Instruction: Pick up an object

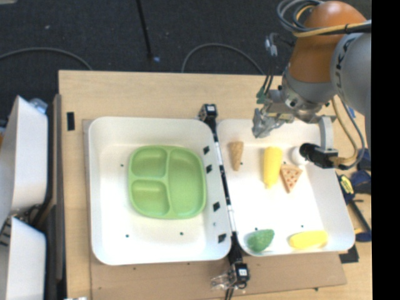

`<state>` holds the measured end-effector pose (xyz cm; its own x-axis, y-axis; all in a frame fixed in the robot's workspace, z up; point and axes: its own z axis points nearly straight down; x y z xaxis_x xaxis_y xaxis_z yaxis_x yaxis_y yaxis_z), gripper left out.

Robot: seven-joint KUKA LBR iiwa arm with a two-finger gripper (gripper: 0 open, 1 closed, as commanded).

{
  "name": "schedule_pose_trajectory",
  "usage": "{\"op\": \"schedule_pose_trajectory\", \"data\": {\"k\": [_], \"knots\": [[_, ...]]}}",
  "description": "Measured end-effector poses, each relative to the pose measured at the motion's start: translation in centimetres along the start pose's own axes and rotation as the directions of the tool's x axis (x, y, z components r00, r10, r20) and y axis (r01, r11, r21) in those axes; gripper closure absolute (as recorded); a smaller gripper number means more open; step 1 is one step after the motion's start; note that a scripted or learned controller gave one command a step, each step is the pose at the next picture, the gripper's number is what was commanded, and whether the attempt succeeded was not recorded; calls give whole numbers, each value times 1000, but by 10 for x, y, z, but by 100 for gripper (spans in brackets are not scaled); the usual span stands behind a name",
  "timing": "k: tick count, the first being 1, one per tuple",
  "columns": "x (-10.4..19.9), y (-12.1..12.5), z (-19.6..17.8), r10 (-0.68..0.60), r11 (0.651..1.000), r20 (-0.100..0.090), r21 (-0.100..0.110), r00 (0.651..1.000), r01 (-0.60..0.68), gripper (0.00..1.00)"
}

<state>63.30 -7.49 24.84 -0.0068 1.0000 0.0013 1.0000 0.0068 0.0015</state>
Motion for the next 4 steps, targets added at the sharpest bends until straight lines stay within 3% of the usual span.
{"op": "schedule_pose_trajectory", "data": {"k": [3, 4], "knots": [[146, -66, 11, -1, 1000, -1, 2, 1000, 1, 100], [142, -65, 11, 5, 1000, 1, 1, 1000, -5, 0]]}}
